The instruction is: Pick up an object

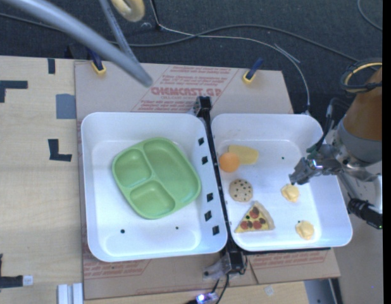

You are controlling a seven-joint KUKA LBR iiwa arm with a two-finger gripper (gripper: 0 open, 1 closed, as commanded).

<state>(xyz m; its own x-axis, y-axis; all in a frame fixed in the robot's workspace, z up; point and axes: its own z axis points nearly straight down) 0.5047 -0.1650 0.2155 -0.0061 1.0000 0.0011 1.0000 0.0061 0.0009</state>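
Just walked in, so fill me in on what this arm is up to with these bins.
The grey arm with the orange band reaches in from the right, and its gripper sits low over the right white bin, just above a small pale yellow lump. Nothing shows between its jaws. Also in that bin lie an orange ball, a round chocolate-chip cookie, a toy pizza slice and another yellow piece. The left white bin holds a green divided plastic plate.
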